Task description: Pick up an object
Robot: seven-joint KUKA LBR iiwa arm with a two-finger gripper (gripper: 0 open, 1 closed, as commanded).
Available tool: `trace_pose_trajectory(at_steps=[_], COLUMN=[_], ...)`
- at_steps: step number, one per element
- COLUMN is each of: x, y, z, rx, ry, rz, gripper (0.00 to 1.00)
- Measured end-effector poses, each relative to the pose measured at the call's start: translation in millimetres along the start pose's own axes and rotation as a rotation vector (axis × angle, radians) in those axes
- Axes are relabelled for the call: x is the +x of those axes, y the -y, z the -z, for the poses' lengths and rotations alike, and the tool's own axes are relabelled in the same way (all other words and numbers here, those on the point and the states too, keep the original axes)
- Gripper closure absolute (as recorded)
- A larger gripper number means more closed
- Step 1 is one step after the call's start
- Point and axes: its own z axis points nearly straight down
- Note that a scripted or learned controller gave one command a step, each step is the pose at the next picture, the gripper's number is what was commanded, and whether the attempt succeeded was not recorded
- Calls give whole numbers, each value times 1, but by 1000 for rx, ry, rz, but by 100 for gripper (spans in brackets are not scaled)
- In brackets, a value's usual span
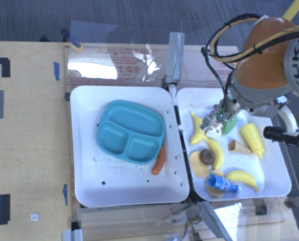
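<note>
Hand (213,120) low in right bin (282,185); you can't tell its grip state. Yellow banana (197,129) touching its left side. Centre over banana, descend straight, avoid green piece (230,124).

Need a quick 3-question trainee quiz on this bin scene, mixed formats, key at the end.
1. True or false: the blue tray sits in the right bin.
2. What lies against the tray's lower right edge?
A) orange carrot
B) spoon
C) sponge
3. Fill in: the claw hovers over the ____ bin.

Key: 1 false, it is in the left bin; 2 A; 3 right.
</note>
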Motion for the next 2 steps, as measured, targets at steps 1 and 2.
trace_pose_trajectory(at_steps=[1,2], x=[4,-3], y=[22,-19], z=[-51,2], rx=[6,-3], ry=[-5,3], rz=[42,-235], gripper=[100,100])
